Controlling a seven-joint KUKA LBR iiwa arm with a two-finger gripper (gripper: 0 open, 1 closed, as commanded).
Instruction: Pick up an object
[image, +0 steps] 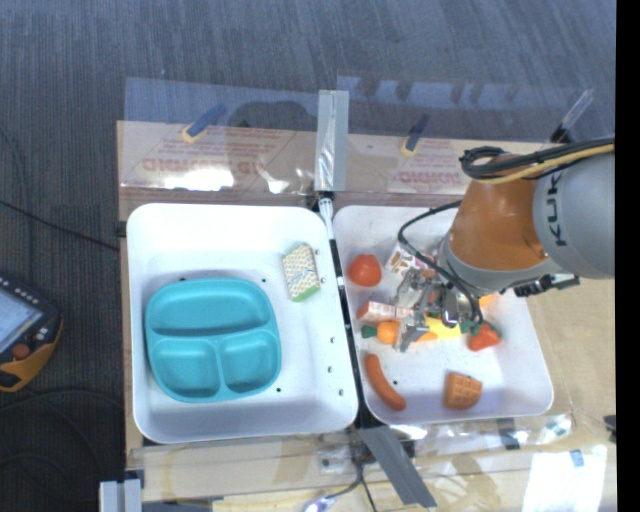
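Two bins (240, 225) — hand (425, 315) low amid right-bin clutter, near centre.

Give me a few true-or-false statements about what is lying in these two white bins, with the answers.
1. The turquoise three-compartment plastic plate lies in the left white bin. True.
2. The brown toy sausage lies on that plate. False: it lies in the right white bin, near its front left corner.
3. The round red-orange toy tomato lies in the right bin. True.
4. The two-finger gripper hangs over the left bin. False: it is over the right bin, among the toys.
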